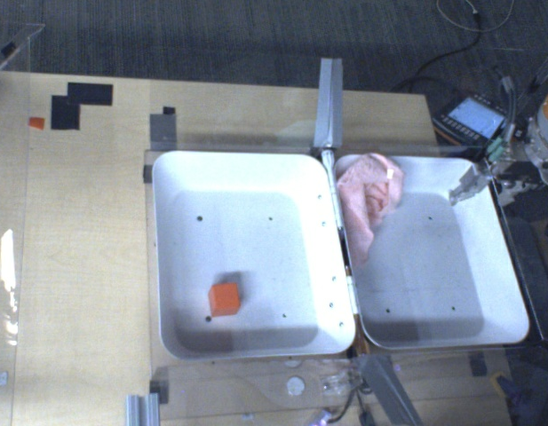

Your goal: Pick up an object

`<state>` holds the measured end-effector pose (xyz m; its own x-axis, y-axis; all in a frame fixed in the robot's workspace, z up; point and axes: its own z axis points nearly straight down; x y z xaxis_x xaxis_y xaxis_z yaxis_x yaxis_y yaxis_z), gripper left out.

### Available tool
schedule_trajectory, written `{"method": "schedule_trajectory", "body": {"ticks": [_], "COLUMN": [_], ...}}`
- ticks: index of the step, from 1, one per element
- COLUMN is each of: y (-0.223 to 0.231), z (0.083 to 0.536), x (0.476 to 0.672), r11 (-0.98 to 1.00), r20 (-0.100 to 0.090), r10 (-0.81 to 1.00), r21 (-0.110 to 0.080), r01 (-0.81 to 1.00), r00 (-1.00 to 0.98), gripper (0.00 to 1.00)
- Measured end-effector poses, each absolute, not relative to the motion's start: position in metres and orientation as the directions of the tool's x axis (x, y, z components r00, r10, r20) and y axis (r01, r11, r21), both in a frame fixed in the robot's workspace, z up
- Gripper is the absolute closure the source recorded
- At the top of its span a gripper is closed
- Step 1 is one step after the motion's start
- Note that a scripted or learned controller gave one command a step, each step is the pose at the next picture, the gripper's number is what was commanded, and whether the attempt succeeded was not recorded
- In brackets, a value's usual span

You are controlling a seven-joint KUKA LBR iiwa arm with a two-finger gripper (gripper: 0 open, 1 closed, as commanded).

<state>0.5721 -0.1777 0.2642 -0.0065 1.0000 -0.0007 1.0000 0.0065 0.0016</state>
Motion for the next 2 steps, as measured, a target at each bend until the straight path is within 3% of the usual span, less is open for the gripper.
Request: {"method": "schedule_trajectory", "body": {"ticks": [1, 2], "y": [-0.142, -0.103], "z": [0.138, 0.091], "x": [0.623, 0.671], "r11": [-0.114, 0.137], "r20": [0.001, -0.007], "r10": [0.994, 0.991], "r21": [0.000, 0.005], "r01": [0.994, 0.991], "r00": [0.114, -0.137], "gripper": [0.00, 0.00]}}
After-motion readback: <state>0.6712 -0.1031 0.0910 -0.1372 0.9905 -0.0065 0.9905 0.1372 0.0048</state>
